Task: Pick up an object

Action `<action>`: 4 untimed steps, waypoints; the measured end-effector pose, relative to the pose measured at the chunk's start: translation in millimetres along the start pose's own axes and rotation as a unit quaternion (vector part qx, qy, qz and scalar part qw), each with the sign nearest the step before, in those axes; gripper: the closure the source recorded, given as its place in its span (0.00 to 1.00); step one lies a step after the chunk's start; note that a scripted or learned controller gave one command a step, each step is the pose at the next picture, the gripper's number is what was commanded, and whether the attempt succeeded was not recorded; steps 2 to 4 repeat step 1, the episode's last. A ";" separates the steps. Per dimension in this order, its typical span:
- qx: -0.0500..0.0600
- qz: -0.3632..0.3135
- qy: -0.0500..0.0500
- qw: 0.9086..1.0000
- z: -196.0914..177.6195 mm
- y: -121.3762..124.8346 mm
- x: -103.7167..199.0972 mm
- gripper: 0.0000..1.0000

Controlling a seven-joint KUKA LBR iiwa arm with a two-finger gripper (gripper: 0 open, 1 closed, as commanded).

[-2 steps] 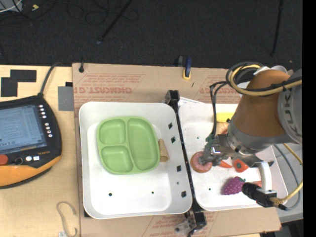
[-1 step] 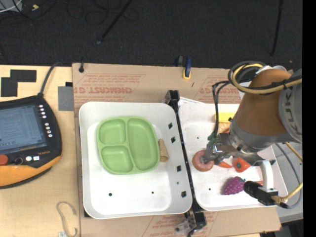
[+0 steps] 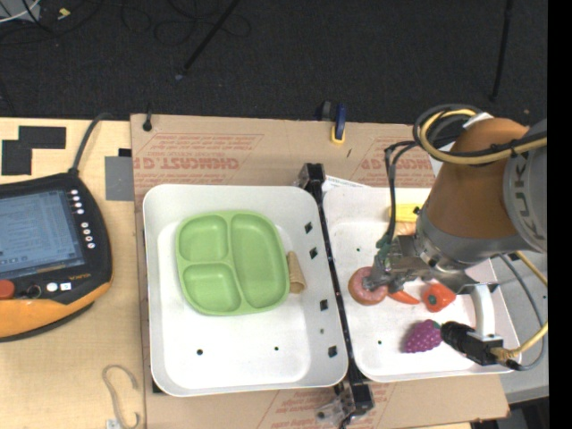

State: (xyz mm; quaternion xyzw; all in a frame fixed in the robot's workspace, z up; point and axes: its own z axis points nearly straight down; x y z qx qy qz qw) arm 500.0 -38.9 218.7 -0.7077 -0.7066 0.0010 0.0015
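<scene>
Gripper (image 3: 382, 273) low over pink donut (image 3: 365, 287)

The cardboard sheet (image 3: 214, 146) beneath the bins carries red printed lettering, seen upside down and too blurred to read with certainty; further red print shows on its lower edge, also illegible; the pendant screen (image 3: 34, 231) at left displays lines of text too small to read.

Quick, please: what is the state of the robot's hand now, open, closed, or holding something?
Hand: cannot be told; it sits low over the pink round object.
</scene>
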 end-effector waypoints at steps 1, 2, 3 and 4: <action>-0.001 0.000 0.000 1.000 -19.2 -6.2 -0.1 1.00; -0.001 0.000 0.000 1.000 -19.2 -6.2 -0.1 1.00; -0.001 0.000 0.000 1.000 -19.2 -6.2 -0.1 1.00; -0.001 0.000 0.000 1.000 -19.2 -6.2 -0.1 1.00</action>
